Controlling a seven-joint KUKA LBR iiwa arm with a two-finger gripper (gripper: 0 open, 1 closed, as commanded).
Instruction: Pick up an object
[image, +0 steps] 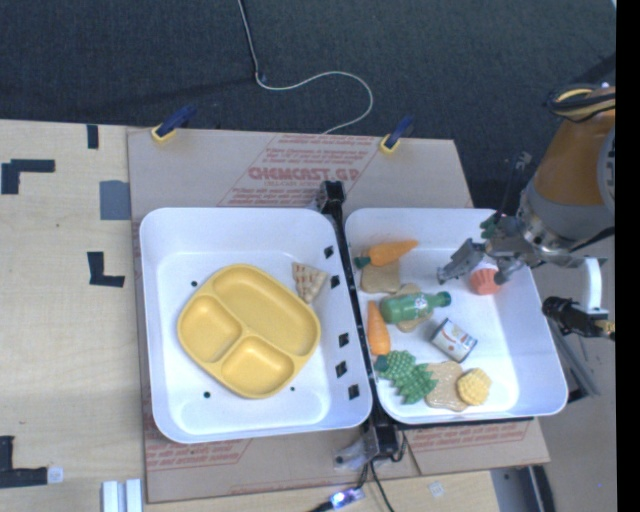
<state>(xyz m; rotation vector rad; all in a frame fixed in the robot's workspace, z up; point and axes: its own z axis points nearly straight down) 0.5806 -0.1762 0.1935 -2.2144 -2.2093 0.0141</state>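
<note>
- Left bin (160, 300) on the worktop (60, 300) held a yellow divided plate (248, 330); a waffle-like wedge (309, 281) lay just beside its upper right rim.
- Right bin (520, 340) held the toy food: carrot (391, 251) at top left, a tan slab (378, 277) under it, a second carrot (378, 330) along the left wall.
- Green bottle (413, 305) lay on its side mid-bin; small can (453, 340) just right of it, tipped.
- Broccoli-like green piece (405, 372), a cracker (443, 387) and corn (473, 385) clustered at the bottom edge, touching.
- Likely target: small red-orange piece (484, 281) at upper right, well apart from the cluster, so no crowding.
- Tool (478, 262) sat just over that piece, fingers spread fairly wide, one dark finger (455, 266) left of it; nothing seen between them.
- Judged handling: light, stiff plastic, smooth and rounded, so it could squirt out; not fragile.
- Best hold looked to be across its middle, fingers low near the bin floor.
</note>
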